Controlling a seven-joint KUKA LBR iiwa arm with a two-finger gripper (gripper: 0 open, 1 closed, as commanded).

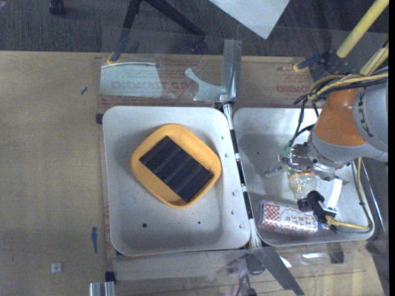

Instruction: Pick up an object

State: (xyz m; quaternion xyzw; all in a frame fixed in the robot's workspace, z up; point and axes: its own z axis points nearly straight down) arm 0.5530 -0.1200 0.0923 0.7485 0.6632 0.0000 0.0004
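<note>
My gripper (300, 167) hangs low over the middle of the right bin (259, 128), under the grey arm with its orange band. Directly under it, a small clear, yellowish object (301, 181) shows; I cannot tell whether the gripper touches it. A red-and-white patterned packet (287, 217) lies flat near the right bin's front wall, just ahead of the gripper. In the left bin (123, 221) a rounded yellow pad with a black ribbed top (176, 165) lies at the centre, turned at an angle.
A metal divider (229, 73) stands behind the gap between the bins. Clear packaging (133, 79) lies on the bench behind the left bin. An office chair base (133, 5) stands on the floor beyond.
</note>
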